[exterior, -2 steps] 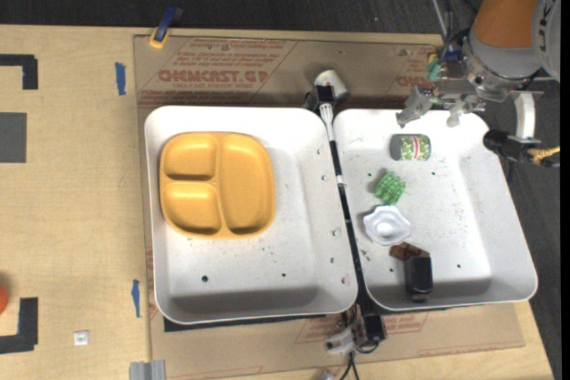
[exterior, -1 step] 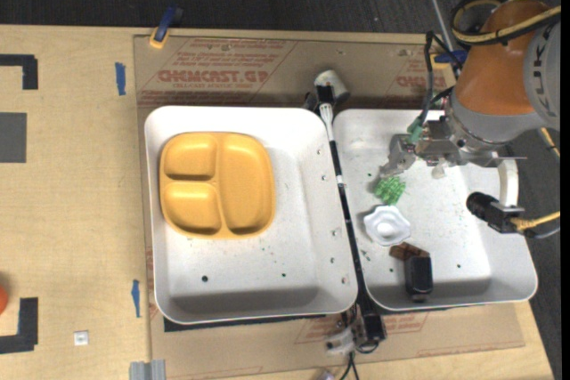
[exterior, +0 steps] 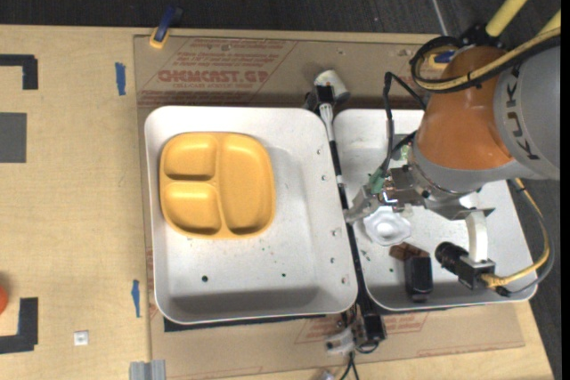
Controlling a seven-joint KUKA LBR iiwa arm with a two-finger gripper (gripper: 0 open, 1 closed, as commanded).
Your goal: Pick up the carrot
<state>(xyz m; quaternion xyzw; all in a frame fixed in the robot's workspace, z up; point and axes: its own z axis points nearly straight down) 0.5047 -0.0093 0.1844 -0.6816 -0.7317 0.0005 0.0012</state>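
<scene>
Carrot: whereabouts cannot be told
Gripper: low over right bin's left half, beside the divide; grip cannot be told
Arm: covers right bin's middle
Left bin: yellow 3-compartment tray far-left, bare floor elsewhere

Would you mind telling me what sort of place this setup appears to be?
Probably a robotics lab test bench: a grey-and-orange robot arm reaches over two white bins, one holding a yellow divided tray, on a cardboard-covered table marked with tape.
</scene>
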